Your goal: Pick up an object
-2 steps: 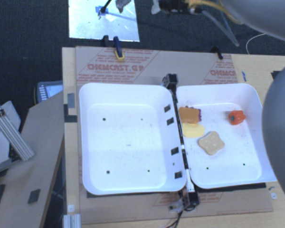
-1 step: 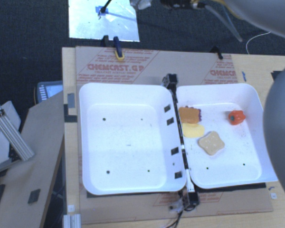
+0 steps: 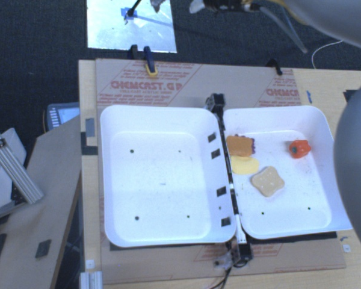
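Seen from above at a slant, two shallow white bins are set side by side on a brown board printed "CHEMCAST GP" [image 3: 145, 84] in red, twice, the right print partly hidden. The left bin [image 3: 111, 161] is marked with small dark dots on its floor. In the right bin [image 3: 316, 212] four small things are gathered in its far half: an orange piece with a purple edge [image 3: 240, 146] just beside the dividing wall, a flat yellow piece [image 3: 245, 165] touching its near side, a tan toast-shaped piece [image 3: 268, 181] just near of that, and a red-orange piece [image 3: 299, 149] well apart to the right. Nothing is stacked on them. The gripper [image 3: 195, 0] is seen at the far top edge, beyond the bins and well away from all four things; whether it is spread or closed cannot be told. Grey arm parts [image 3: 356, 173] overlap the right edge. A yellow clamp [image 3: 150, 69] is fixed to the board's far edge.
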